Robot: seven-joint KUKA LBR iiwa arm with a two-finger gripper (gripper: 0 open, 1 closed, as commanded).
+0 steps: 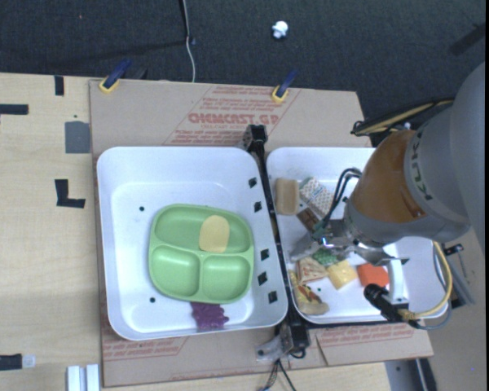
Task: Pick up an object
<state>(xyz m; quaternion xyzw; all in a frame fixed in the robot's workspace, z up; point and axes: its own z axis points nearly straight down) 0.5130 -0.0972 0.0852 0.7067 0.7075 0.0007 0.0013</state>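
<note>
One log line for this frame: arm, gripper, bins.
arm: over right bin | gripper: down among clutter, grasp unclear | left bin: green divided plate with yellow piece, purple item beside it

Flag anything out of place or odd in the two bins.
Nothing is spilled or damaged. The green plate sits slightly askew in the left bin, a yellow piece in its top compartment, and a purple item lies off the plate beside its lower edge.

Arm [407,186] hides right bin [310,157] centre; tool [330,239] fingers indistinct.

Wooden bench [33,243] bears cardboard sheet [228,116]; two white bins [118,218] on top.
</note>
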